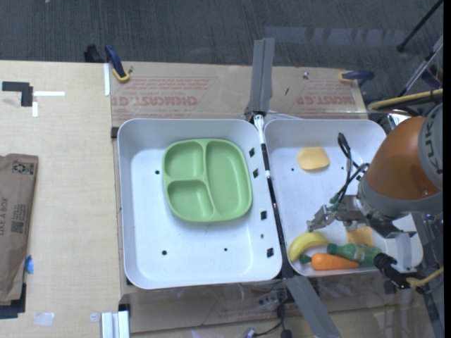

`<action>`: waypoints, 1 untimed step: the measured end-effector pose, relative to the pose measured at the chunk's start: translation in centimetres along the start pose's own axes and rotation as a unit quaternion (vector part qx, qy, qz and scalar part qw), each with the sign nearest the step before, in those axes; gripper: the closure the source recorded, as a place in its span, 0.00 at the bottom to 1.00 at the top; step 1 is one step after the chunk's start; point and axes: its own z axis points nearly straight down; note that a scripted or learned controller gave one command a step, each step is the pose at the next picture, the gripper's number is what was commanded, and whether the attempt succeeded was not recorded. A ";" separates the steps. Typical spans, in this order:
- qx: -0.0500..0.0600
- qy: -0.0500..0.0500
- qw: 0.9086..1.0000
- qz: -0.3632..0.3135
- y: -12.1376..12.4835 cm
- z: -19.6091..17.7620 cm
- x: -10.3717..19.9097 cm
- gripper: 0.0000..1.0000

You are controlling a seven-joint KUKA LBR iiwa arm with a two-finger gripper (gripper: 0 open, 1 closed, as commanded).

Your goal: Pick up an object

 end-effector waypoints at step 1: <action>0.000 0.000 1.000 0.005 -0.8 0.0 2.7 0.00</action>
